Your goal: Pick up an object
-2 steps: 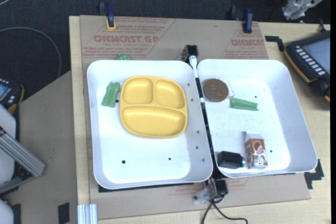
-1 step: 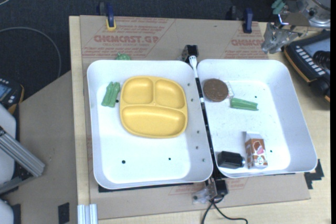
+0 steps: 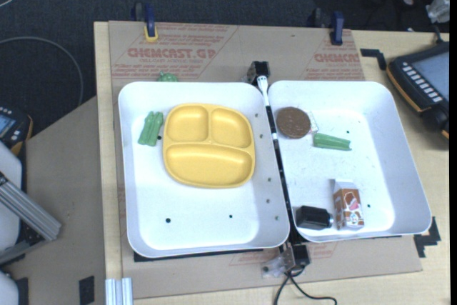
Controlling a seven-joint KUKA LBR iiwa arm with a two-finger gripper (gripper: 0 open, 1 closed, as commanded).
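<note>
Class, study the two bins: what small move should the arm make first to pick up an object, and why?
Probably reach in over the right bin and hover above the green piece: it lies apart from the brown disc, with bare floor around it.

Yellow divided plate (image 3: pixel 209 145); green piece (image 3: pixel 151 129) beside it; both bins (image 3: pixel 143 211) white. Brown disc (image 3: pixel 293 122); black block (image 3: pixel 313 216); brown-and-white packet (image 3: pixel 348 205).

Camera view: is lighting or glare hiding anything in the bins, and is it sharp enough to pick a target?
Camera view: lighting is even, no strong glare on the left bin or right bin; shadows are soft and short; focus is slightly soft, so the print on the small carton is unreadable, but the yellow tray, brown disc and black block have clear outlines.
</note>
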